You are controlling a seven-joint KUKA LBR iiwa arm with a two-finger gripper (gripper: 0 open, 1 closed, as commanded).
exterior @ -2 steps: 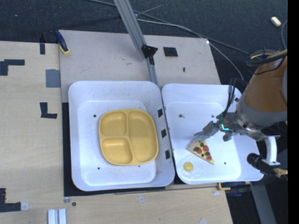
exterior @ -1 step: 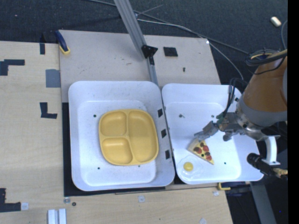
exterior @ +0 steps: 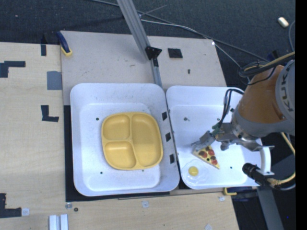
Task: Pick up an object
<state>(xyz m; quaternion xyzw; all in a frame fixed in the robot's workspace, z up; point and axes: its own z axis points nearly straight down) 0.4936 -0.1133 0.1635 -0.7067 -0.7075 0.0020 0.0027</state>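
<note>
Hovering end effector (exterior: pixel 214 139) over right bin (exterior: pixel 192 99), fingers spread wide, pizza slice (exterior: pixel 207 155) just below, unheld

A single fixed camera looks down from above at a slant, far enough back to take in the whole pale wooden worktop (exterior: pixel 29 128) and dark floor beyond its far edge. Both shallow white plastic bins (exterior: pixel 81 128) sit side by side near the middle of the view. The grey and orange arm (exterior: pixel 264 104) enters from the right.
</note>
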